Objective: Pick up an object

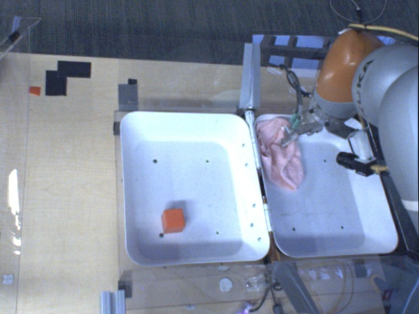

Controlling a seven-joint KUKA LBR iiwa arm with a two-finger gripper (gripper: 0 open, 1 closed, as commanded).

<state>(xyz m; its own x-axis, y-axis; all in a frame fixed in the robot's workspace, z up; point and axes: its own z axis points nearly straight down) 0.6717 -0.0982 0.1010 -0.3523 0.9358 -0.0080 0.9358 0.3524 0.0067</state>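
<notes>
A crumpled pink cloth (281, 154) lies in the right bin (340, 234), against its left wall near the far corner. My gripper (292, 128) is low over the cloth's upper right part, and its tip meets the fabric there. The cloth bunches up toward the tip. The grey arm with its orange band (344, 64) reaches in from the far right. A small orange cube (173, 220) sits in the left bin (190, 136), toward its near left corner, well away from the gripper.
A metal divider post (248, 77) stands behind the gap between the two bins. A black cable piece (357, 163) hangs beside the arm over the right bin. Black blocks (64, 76) and a small orange tag (35, 91) lie on the bench at far left.
</notes>
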